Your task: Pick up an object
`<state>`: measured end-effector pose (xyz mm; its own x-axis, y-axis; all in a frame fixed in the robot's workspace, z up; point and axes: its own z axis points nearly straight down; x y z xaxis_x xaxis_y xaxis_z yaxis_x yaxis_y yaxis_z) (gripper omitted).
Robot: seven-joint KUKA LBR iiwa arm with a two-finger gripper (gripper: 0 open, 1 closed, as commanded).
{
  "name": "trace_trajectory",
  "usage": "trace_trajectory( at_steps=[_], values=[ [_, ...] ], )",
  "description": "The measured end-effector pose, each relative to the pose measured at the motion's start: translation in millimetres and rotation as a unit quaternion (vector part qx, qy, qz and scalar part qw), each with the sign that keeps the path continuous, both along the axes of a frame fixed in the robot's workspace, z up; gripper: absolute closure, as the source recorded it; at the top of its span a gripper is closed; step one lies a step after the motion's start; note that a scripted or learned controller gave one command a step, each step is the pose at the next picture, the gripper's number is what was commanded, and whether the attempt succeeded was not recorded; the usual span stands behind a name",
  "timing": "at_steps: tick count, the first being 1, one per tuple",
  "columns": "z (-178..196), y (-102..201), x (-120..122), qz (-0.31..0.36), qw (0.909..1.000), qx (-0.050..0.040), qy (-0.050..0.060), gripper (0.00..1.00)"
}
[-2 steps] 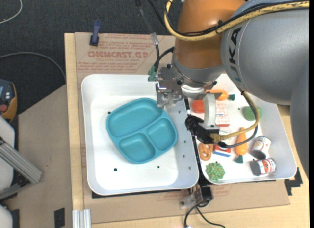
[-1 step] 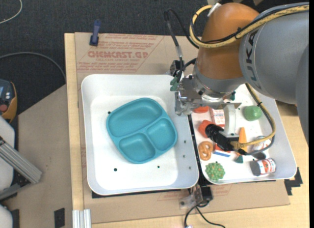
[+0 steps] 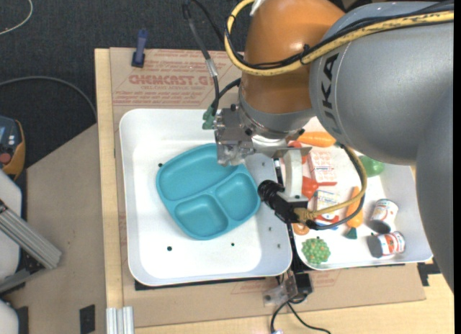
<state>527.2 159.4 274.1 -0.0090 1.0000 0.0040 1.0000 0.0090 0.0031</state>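
Right now the gripper point(image 3: 229, 151) hangs low over the left bin point(image 3: 140, 181), directly above the upper right rim of the blue divided plate point(image 3: 207, 196), and whether it touches the rim or grips anything cannot be told from up here. The plate lies flat in that bin, three compartments facing up, just left of the wall between the bins. Above it, the orange band point(image 3: 288, 34) and the big grey arm point(image 3: 389, 73) cover much of the right bin point(image 3: 403, 257). Over there a pile of small items shows: a carton with red print point(image 3: 322, 170), a green bumpy ball point(image 3: 315, 251), an orange carrot shape point(image 3: 317, 139), and two small cans point(image 3: 384, 228) near the front corner.
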Motion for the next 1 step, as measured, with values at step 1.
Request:
trace_trajectory(
  at_steps=[1],
  values=[
    [-116.9, -37.5, -5.1, -0.007, 0.9999, -0.0037, 0.008, 1.00]
  ],
)
